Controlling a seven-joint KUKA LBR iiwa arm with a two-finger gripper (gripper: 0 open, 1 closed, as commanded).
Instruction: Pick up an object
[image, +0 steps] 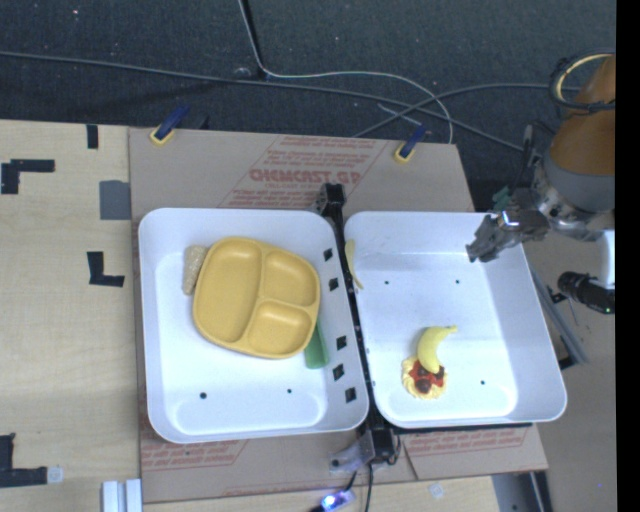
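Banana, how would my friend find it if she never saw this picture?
Look in the right white bin, toward its near edge. The banana is small, yellow and curved, and it touches a flat yellow-and-red piece just below it, which is round rather than curved.

Wooden bench (60, 330), cardboard sheet (290, 170), two white bins (160, 330)
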